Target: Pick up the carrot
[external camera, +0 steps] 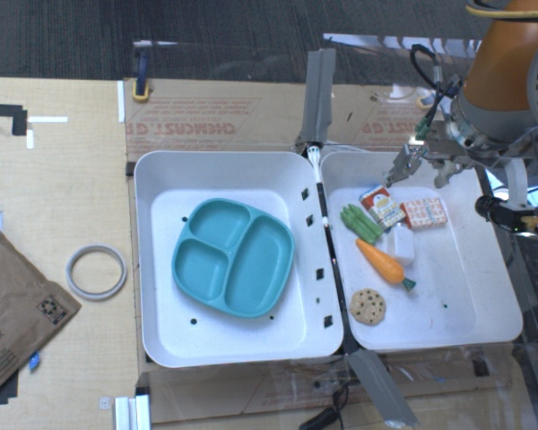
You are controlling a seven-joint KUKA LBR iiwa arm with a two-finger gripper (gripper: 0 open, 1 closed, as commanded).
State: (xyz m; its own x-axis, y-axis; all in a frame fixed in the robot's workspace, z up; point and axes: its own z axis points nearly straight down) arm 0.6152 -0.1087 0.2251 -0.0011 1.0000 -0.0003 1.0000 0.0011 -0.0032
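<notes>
1. Leftmost, a roll of tape (96, 270) and a brown cardboard box (13, 307) lie on the bench, well apart from both bins; they pose no hazard to the pick.
2. Next, the left bin (152, 240) holds a teal divided plate (234, 256), lying flat and far from the task's thing.
3. Across the divider, the right bin (466, 312) carries a tight cluster: a green pea pod (360, 222), a small carton with a red and white label (383, 208), a patterned cracker packet (424, 213) and a pale white item (402, 245).
4. Centrally in that bin lies the carrot (382, 262), set on a diagonal, its green stub toward the lower right, its tip just beside the pea pod and its flank touching or nearly touching the pale white item. A cookie (368, 305) rests near, below it.
5. Rightmost, the gripper (423, 158) hangs above the bin's far edge, apart from the carrot; its fingers look spread and grasp nothing.
6. Likely risks: a descent not aligned across the carrot's narrow axis could pinch the pea pod or the white item instead; the tapered, smooth body could roll or squirt out of a closing grip.
</notes>
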